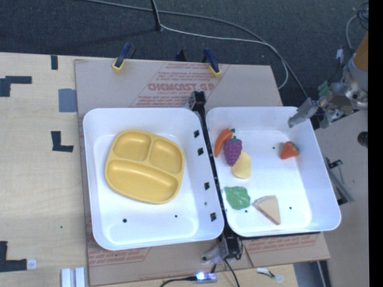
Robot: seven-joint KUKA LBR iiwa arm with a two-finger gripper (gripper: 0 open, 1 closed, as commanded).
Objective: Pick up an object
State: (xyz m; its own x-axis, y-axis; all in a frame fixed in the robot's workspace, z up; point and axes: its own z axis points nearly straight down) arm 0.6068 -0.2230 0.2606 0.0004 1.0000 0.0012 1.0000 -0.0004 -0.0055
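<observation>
Approach step: end effector (306, 116), grip state unclear, holds nothing visible; next descend toward strawberry (289, 150) at 7 o'clock.

Glossy yellow plastic tray (144, 165), smooth white bins (96, 220)

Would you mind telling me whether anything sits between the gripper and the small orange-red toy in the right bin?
Nothing visible does. The gripper hangs over the right bin's upper right rim, and only bare white floor separates it from the orange-red toy.
</observation>
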